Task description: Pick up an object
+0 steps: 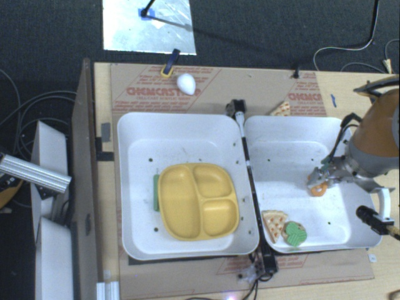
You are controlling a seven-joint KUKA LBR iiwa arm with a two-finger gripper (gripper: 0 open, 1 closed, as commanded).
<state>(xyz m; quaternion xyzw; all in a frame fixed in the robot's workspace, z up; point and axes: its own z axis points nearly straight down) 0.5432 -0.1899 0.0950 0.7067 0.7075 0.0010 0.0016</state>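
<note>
The desk (206,83) carries 2 shallow white bins side by side. The left bin (181,130) holds a yellow divided plate (199,200) with 3 compartments, lying flat in the lower middle of the bin, and a thin green strip (155,192) lies just beside the plate's left edge.

The arm (378,136) comes in from the right edge of the frame, over the right bin (294,136). Its claw (320,183) is low in the middle-right part of that bin, right at a small orange object (318,190). The claw tips sit just above and against the object, but whether they are closed around it or merely touching it cannot be told from this angle.

In the lower left corner of the right bin lie a waffle-patterned tan wedge (274,222) and a round green piece (295,233), touching each other and well apart from the claw.

Outside the bins, toward the top of the frame, a white egg (186,83) rests on the cardboard, with a small blue-and-yellow item (169,64) just above and to its left. Another tan wedge (281,109) lies at the upper rim of the right bin. A shiny sheet (149,16) lies on the dark floor at upper left.
</note>
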